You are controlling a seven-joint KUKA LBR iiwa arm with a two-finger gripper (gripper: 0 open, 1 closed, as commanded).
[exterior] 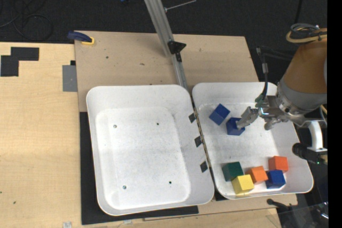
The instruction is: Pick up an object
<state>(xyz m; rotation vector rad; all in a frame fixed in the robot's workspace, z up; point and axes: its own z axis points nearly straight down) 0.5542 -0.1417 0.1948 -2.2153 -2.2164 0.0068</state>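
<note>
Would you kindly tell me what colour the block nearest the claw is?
Dark blue: the block beside the claw, in the camera view.

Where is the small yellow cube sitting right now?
The small yellow cube lies in the right-hand white bin, near its front edge in the camera view, tucked just below the dark green cube and left of the orange cube.

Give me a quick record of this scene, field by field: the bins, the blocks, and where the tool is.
bins: left bin and right bin, both white, side by side
upper blocks: blue block and dark blue block, right bin, close together
lower blocks: green block, yellow block, orange block, red block, small blue block, clustered at right bin's near edge
tool: tool over right bin, right beside dark blue block
grasp: cannot tell
</note>
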